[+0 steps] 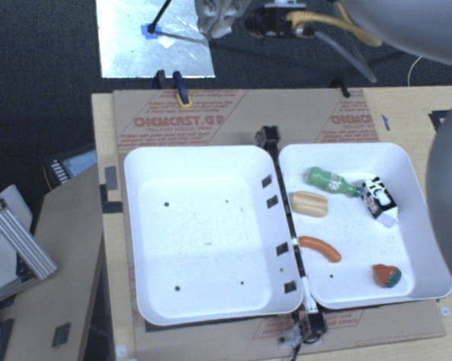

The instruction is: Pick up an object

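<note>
The right white bin [352, 225] holds several small items: a green bottle [330, 181] lying at the back, a tan bread roll [309, 203] beside the divider, an orange sausage [320, 248], a red and green strawberry [387, 275] at the front right, and a black and white carton [379, 196] by the right wall. My gripper [220, 13] hangs high at the top of the view, beyond the bench's far edge and well away from both bins. It looks blurred, and I see nothing in it.
The left white bin [207, 238] sits beside the right one on a cardboard sheet [207, 116]. A shiny metal plate [148, 36] lies on the floor at the back. An aluminium rail [15, 234] slants at the left edge. Yellow and grey cables [331, 24] trail from the wrist.
</note>
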